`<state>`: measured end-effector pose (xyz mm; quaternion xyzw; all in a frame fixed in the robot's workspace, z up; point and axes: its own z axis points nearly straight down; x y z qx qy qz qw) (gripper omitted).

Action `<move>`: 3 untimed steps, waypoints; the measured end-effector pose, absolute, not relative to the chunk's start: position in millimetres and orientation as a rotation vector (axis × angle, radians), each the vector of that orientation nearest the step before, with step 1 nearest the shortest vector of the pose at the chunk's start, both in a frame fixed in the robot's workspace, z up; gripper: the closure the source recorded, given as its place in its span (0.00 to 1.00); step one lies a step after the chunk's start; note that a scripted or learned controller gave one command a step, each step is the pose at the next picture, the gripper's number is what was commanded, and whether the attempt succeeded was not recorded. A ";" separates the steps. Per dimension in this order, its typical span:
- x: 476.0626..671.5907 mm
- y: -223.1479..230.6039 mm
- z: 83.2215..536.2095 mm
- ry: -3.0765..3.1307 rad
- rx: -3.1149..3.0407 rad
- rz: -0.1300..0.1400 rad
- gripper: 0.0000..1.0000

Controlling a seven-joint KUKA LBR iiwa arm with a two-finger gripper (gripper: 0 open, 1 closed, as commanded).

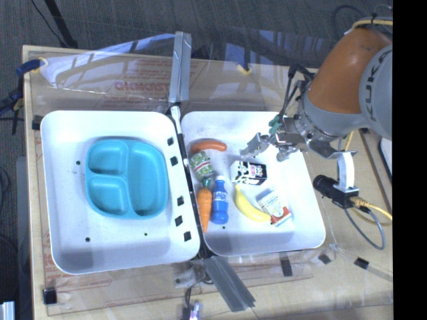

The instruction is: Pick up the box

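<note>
The jaws (269, 143) are seen spread apart above the right bin (303, 229), just beside the box (249, 171) (black-and-white patterned), which is left ungripped.

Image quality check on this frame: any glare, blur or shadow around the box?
Camera view: glare streaks the clear sheet behind the bins; the gripper looks soft, its fingers hard to resolve; the box is evenly lit and legible in the right bin; shadows are faint.
</note>
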<state>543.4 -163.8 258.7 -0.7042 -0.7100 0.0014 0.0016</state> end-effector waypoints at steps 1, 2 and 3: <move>515.2 -155.6 101.8 -2.117 -2.318 0.002 0.00; 516.2 -155.8 111.6 -2.123 -2.314 0.001 1.00; 505.3 -112.9 208.3 -2.083 -2.349 0.001 1.00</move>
